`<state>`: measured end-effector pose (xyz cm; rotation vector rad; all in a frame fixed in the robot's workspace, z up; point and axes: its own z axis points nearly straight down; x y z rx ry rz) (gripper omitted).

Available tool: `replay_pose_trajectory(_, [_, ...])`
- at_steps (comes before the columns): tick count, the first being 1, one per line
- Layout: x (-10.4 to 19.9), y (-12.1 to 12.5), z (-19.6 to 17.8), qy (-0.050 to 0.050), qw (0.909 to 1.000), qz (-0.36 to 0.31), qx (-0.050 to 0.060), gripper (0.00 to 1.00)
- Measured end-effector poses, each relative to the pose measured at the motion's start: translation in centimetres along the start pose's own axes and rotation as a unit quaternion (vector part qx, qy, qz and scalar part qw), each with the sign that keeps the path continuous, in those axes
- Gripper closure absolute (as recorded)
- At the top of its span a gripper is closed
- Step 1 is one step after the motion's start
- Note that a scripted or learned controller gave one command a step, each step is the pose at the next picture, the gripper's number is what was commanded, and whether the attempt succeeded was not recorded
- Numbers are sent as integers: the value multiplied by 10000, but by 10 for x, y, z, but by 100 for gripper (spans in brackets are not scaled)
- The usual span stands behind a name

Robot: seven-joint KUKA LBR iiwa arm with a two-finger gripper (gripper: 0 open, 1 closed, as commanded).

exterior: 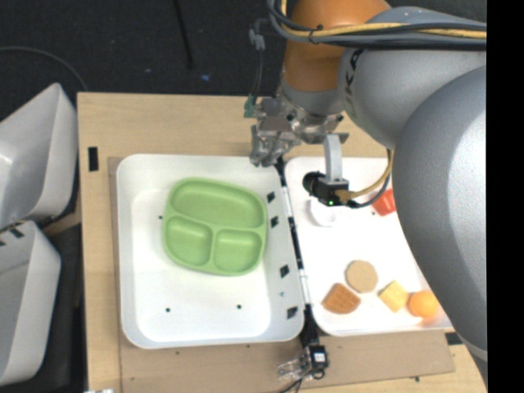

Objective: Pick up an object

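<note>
Hovering near the top of the divider between the two bins, the gripper [266, 150] sits over the back rim, not above any object. You can't tell from this angle how its jaws are set; nothing is visibly held.

Risks you should watch:
- Gripper is right at the bin walls. A straight descent from there likely hits the rim or divider, not a target.
- All the small pickables sit near the front of the right bin [360, 240], well apart from the gripper, and the arm's bulk hides part of that bin, so some may be hidden.
- The round cracker [361, 276], wedge-shaped brown piece [341, 300] and yellow block [393, 295] lie close together; a grasp on one may nudge its neighbours.
- The orange ball [423, 303] is near the front right corner and would probably roll off a poor pinch.

Contents:
- Left bin [139, 301]: one green divided plate [216, 225], three compartments, flat, nothing in it.
- Right bin: the four items above, plus a small red-orange piece [384, 202] by the arm.
</note>
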<state>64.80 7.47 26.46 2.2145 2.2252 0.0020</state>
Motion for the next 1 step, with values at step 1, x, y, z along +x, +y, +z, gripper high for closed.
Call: replay_pose_trajectory(1, [-2,-1,0,-4,10000,13,8,0])
